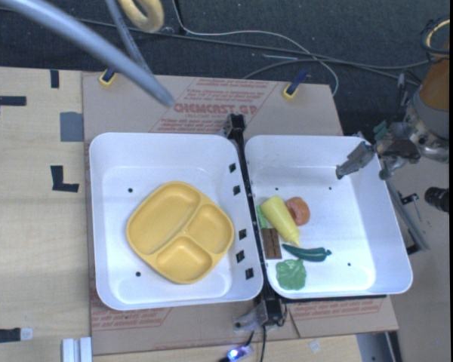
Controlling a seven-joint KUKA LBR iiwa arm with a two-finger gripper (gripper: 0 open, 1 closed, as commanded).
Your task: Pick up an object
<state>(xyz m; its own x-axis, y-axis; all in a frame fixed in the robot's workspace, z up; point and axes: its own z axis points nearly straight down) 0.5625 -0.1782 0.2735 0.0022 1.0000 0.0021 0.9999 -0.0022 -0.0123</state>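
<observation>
Hovering my two-finger gripper point(371, 159) with fingers spread and holding nothing at the shallow white right bin point(377, 225)'s two o'clock rim, I am eyeing the yellow plastic corn-like piece point(278, 217) (crowded at nine o'clock); neighbours touching it are risking a fouled grasp.

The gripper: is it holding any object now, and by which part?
Nothing is held: the gripper is at the right bin's upper right rim, its fingers apart.
</observation>
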